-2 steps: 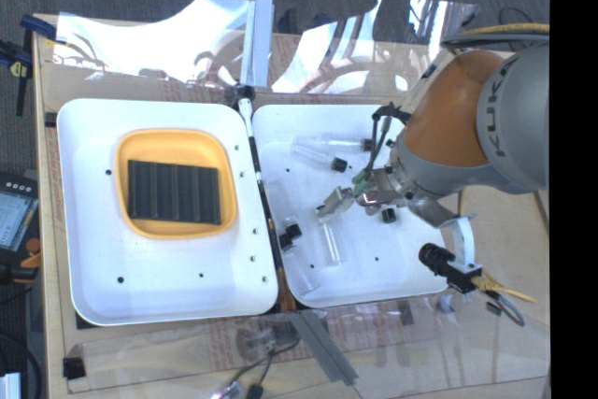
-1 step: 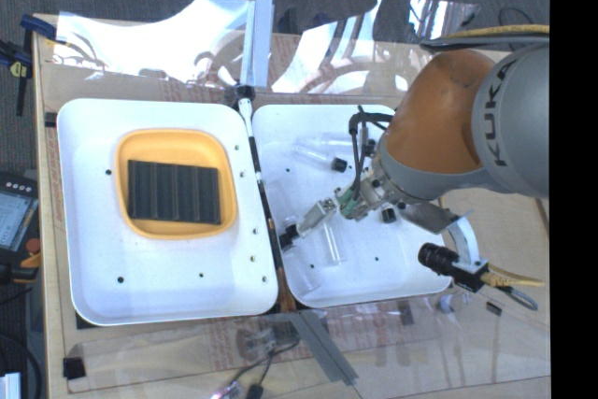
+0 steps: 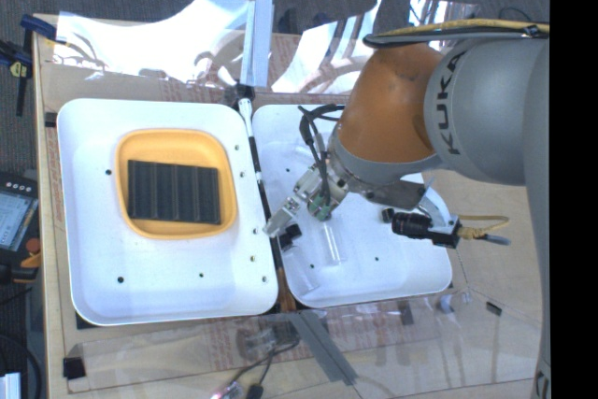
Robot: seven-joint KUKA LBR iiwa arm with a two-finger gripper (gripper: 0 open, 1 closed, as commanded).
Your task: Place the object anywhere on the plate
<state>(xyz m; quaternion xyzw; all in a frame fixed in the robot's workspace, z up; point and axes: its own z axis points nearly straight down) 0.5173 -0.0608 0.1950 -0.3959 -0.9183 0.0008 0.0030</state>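
A yellow plate (image 3: 174,150) with a dark ridged middle lies in the left bin (image 3: 89,276). A small clear tube-like object (image 3: 330,244) lies on the floor of the right bin (image 3: 411,271), near its middle. My gripper (image 3: 284,230) hangs low at the right bin's left wall, just left of the clear object and apart from it. Nothing shows in its grasp. The grey arm with its orange band (image 3: 392,107) covers the upper right part of that bin.
A raised divider (image 3: 257,192) separates the two bins, right beside the gripper. Black cables and a connector (image 3: 420,227) trail from the wrist over the right bin. Foil sheets (image 3: 206,23) lie behind the bins.
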